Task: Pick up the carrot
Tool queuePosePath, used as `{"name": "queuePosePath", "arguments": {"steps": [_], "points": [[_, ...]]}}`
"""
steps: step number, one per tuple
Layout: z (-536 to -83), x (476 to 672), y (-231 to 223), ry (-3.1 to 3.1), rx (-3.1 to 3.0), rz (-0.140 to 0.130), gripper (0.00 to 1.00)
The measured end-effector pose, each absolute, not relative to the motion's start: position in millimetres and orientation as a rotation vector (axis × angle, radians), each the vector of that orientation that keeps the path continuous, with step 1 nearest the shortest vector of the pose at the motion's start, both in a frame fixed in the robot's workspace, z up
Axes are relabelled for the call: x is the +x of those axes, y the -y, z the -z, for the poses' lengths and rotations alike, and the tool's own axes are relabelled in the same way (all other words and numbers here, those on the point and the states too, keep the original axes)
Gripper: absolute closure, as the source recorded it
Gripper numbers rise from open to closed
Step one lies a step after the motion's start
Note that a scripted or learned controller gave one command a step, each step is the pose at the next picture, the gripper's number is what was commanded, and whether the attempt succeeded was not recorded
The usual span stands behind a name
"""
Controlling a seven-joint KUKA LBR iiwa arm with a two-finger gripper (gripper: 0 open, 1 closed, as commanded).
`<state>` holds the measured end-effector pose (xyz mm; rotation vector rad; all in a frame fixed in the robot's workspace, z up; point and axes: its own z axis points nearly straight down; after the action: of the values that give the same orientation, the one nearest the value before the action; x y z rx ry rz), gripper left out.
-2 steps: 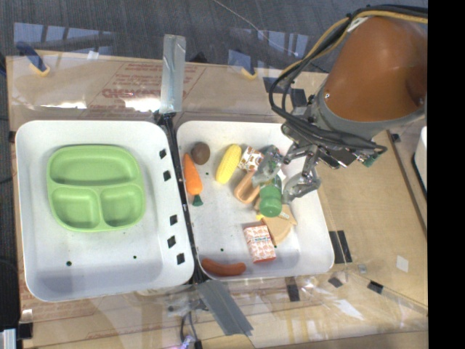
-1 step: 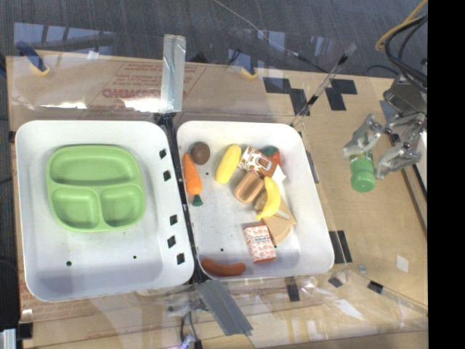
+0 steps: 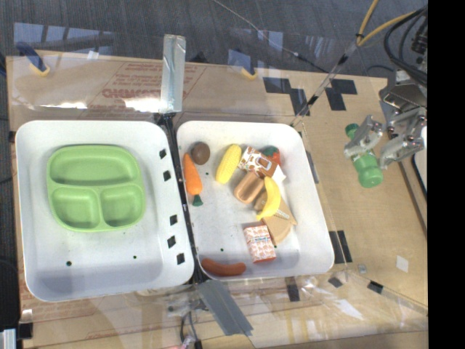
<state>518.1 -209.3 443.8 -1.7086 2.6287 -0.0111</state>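
Fingers (image 3: 369, 173) of the gripper (image 3: 361, 153) stand spread with nothing between them, parked over the bare bench right of the right bin (image 3: 320, 227), well apart from our target. We see the carrot (image 3: 192, 177) lying along that bin's left wall (awkward, we judge, for a finger to slip beside).

the tool (image 3: 372, 164) hangs at the right, green-tipped fingers (image 3: 367, 171) pointing left.

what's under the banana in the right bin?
The banana lies across a hot dog bun and a bread slice. Anything beneath its middle is hidden.
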Motion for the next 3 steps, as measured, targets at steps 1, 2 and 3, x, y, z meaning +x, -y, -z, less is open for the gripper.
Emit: {"name": "queuePosePath", "arguments": {"steps": [1, 2, 3], "points": [[-439.5, 491.2, 210.1, -2.096, -2.337, 0.005, 1.0], [-431.3, 484.2, 198.8, -1.477, -2.771, 0.004, 1.0], [-357.0, 494.9, 189.6, -0.626, -3.076, 0.003, 1.0]]}}
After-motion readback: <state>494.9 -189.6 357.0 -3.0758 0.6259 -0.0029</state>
